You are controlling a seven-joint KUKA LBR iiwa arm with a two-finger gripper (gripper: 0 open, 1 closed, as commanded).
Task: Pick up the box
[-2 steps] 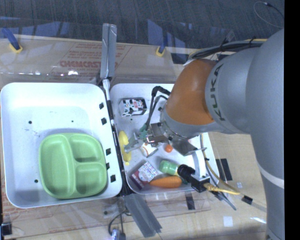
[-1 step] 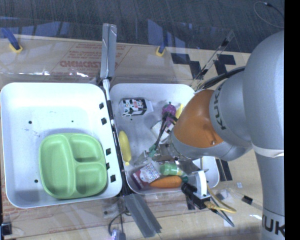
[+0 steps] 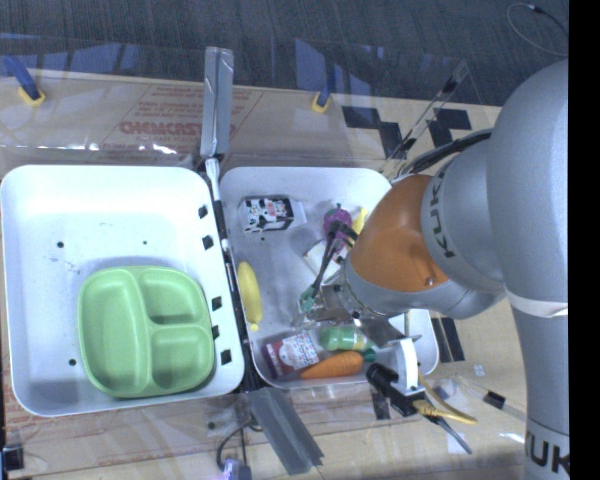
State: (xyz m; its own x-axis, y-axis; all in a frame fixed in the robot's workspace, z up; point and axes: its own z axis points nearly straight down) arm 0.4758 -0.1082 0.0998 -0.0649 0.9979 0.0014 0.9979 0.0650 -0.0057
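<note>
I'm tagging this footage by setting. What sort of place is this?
Probably a robotics lab's picking bench: two white bins side by side, a grey and orange arm reaching in, and toy food such as a carrot.

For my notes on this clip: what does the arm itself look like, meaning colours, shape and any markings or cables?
The arm is thick, rounded and matte grey, with a glossy orange band above the wrist. Dark KUKA lettering runs beside that band, and more lettering shows on the grey base segment at lower right. The gripper below the wrist is a small dark metal assembly with thin dark cables leading to it.

Glossy white plastic bins (image 3: 40, 368) (smooth), matt green plastic tray (image 3: 145, 330).
</note>
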